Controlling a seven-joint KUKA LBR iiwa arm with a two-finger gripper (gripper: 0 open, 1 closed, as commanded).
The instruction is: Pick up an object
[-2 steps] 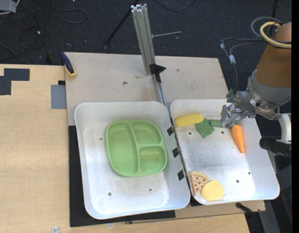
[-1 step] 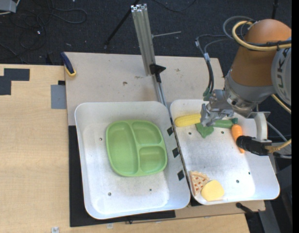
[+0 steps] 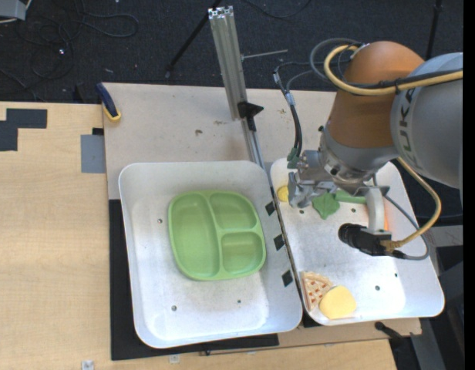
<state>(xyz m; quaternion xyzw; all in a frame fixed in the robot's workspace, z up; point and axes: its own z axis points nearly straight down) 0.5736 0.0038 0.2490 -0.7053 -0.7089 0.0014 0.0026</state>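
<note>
The gripper (image 3: 299, 195) is hanging low in the right bin (image 3: 422, 303), beside a green piece (image 3: 327, 205) (jaw gap: I cannot tell). Before closing, it should be centring over that piece, keeping off the bin wall.

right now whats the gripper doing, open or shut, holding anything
gripper: low in the right bin beside a green piece; open or shut cannot be told, no hold visible.

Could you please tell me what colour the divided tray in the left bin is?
Light green; the divided tray shows plainly in the camera view.
</note>
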